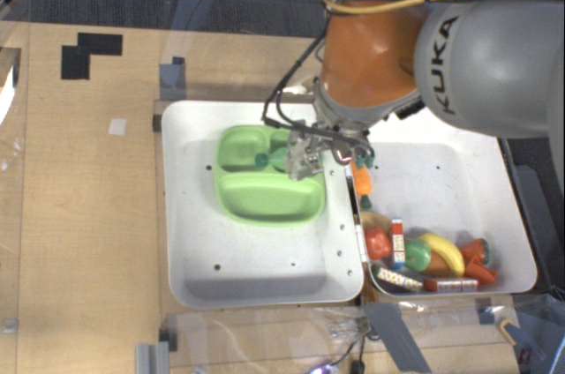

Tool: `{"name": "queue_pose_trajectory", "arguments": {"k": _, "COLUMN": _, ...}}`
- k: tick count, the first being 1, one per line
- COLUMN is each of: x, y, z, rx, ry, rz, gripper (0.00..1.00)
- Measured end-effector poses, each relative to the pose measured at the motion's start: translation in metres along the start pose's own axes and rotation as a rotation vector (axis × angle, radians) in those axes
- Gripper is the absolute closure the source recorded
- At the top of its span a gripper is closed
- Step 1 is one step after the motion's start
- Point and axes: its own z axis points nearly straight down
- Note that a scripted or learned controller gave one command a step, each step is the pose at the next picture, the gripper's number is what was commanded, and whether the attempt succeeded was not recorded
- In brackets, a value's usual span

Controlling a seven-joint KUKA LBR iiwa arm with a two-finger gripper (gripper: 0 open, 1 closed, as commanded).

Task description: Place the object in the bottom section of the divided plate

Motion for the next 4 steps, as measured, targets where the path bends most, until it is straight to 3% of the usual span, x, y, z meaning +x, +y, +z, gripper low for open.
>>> {"name": "queue_pose_trajectory", "arguments": {"k": 1, "x": -0.019, "y": -0.041, "z": -0.001, "rx": 0.000, "ry": -0.004, "rz": -0.744, "gripper": 1.00}}
{"name": "queue_pose_trajectory", "arguments": {"k": 2, "x": -0.013, "y": -0.032, "z": -0.030, "rx": 0.001, "ry": -0.004, "rz": -0.017, "gripper": 1.00}}
{"name": "queue_pose_trajectory", "arguments": {"k": 3, "x": -0.013, "y": -0.032, "z": -0.029, "rx": 0.001, "ry": -0.004, "rz": -0.016, "gripper": 0.00}}
{"name": "queue_pose_trajectory", "arguments": {"k": 4, "x": -0.036, "y": 0.005, "z": -0.007, "rx": 0.001, "ry": -0.004, "rz": -0.191, "gripper": 0.00}}
